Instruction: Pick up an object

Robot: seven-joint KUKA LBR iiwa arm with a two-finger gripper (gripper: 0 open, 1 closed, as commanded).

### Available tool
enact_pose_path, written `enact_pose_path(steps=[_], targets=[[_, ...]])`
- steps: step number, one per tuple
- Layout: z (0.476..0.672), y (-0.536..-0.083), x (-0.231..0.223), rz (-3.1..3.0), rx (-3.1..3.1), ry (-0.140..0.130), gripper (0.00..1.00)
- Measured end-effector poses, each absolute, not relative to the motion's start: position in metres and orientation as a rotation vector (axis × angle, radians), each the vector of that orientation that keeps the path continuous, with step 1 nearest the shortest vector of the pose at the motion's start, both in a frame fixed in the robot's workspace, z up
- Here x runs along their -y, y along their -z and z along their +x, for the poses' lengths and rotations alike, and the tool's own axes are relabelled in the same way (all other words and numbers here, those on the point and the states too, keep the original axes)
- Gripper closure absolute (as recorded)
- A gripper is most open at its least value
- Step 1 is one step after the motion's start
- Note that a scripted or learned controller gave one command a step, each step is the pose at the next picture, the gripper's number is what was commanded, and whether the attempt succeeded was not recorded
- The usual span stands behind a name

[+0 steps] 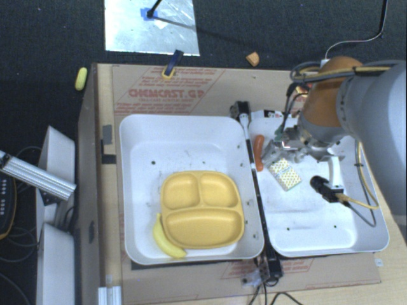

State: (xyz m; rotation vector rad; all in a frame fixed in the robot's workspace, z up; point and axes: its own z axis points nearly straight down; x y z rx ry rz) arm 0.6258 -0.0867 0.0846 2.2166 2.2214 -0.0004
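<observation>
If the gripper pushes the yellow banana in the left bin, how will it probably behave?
The banana is curved, so it would probably pivot rather than roll. It lies beside the yellow divided plate near the left bin wall, likely jamming against them.

Floor: dark carpet [51, 30] around the bench.
Bench top: brown cardboard sheet [165, 91] with red print.
Beyond the far edge: shiny metal plate [149, 18] on the carpet.
Left side: grey metal rail [35, 173], black cables [16, 234].
</observation>
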Motion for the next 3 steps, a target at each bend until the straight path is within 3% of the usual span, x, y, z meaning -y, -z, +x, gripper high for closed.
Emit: enact_pose_path(steps=[1,2,3], targets=[[0.587,-0.084,0.102,2.219,-2.222,-0.001,0.00],[0.588,-0.095,0.101,2.217,-2.223,-0.004,1.00],[0.565,-0.185,0.026,2.216,-2.225,-0.005,1.00]])
